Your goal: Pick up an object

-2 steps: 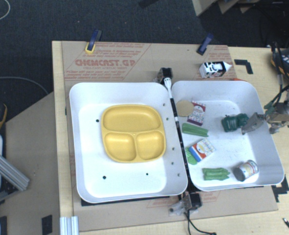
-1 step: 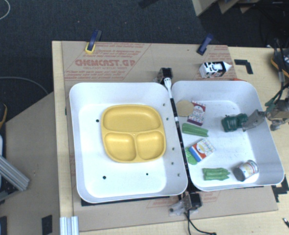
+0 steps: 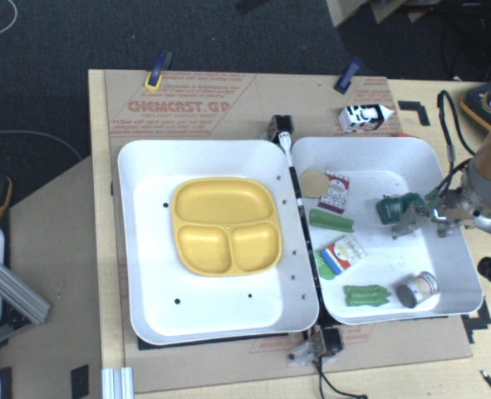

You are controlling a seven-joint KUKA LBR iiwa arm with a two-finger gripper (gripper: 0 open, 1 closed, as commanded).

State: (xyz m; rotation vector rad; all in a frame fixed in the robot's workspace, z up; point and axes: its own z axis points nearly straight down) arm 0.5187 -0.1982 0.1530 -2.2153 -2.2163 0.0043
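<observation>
Down front in your right bin (image 3: 457, 285), a green toy (image 3: 366, 295) sits beside a small can (image 3: 418, 288). Your gripper (image 3: 401, 214) looks clamped on a dark green object (image 3: 390, 208), mid-bin. Grip seems off-centre, so it could slip when you lift.

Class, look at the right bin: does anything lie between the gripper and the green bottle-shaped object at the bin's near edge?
Nothing visible does. The gripper hangs over bare bin floor, and the green bottle-shaped object lies nearer the camera. The small can sits beside the object, off the direct line.
</observation>
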